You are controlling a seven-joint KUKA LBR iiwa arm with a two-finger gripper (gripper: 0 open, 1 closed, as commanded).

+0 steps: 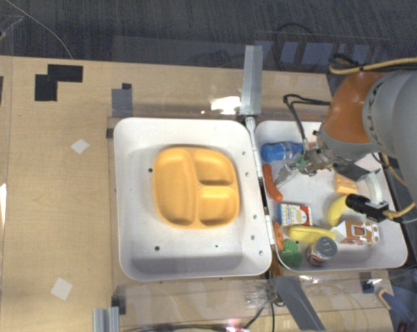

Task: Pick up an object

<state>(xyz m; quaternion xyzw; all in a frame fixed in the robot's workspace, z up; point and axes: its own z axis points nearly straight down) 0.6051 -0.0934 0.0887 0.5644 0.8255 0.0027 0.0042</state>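
Note:
The right bin [395,251] holds several small items. A blue bottle [277,150] lies at its back left, and an orange carrot-like piece [272,185] lies along the left wall. A red-and-white carton [295,215] sits in the middle, with a yellow banana [337,209] to its right. My gripper [292,167] hangs low over the back left of this bin, just right of the blue bottle and above the carrot piece. I see nothing held in it.
Near the front wall lie a second yellow fruit [308,234], a can [323,250], a green item [292,254] and a white box with orange print [361,234]. A pale yellow wedge [346,183] lies under the arm. The left bin [135,247] bears a yellow divided tray [195,186].

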